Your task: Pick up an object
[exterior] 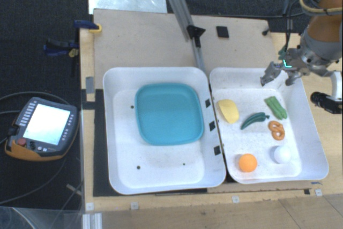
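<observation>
My gripper (281, 76) hangs open over the back of the right bin (306, 115), its two grey fingers spread apart with nothing between them. Below it in that bin lie a light green ridged piece (275, 106), a dark green pepper (253, 119), a yellow lemon-like object (229, 111), a brown pretzel (276, 130), an orange ball (247, 162) and a white ball (280, 154). The light green piece is the nearest to the fingers, a little toward the front.
The left bin (120, 169) holds a flat teal plate (169, 113). A metal pole (179, 2) slants across the back of the bench. A teach pendant (42, 127) lies on the floor at the left.
</observation>
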Controlling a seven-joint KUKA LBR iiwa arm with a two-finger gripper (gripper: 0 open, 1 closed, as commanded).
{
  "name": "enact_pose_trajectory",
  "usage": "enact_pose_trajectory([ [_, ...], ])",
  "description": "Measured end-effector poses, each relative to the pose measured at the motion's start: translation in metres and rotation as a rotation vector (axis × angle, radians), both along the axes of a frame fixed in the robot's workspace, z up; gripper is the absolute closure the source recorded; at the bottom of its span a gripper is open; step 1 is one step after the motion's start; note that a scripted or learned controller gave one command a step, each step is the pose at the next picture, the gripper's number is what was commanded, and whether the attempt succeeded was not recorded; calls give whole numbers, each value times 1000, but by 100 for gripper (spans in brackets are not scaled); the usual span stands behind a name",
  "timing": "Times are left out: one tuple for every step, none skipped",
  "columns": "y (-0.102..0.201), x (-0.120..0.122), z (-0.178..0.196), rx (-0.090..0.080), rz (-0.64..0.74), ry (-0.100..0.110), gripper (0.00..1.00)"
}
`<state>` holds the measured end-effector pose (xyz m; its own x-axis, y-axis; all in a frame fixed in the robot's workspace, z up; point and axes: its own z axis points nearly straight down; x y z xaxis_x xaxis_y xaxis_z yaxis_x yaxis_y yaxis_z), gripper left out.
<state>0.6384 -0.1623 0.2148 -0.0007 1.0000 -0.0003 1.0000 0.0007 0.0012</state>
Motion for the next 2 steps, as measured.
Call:
enact_pose_trajectory([
  [0,0,0,0,0,0,0],
  [3,-3,-42,1,0,3,0],
])
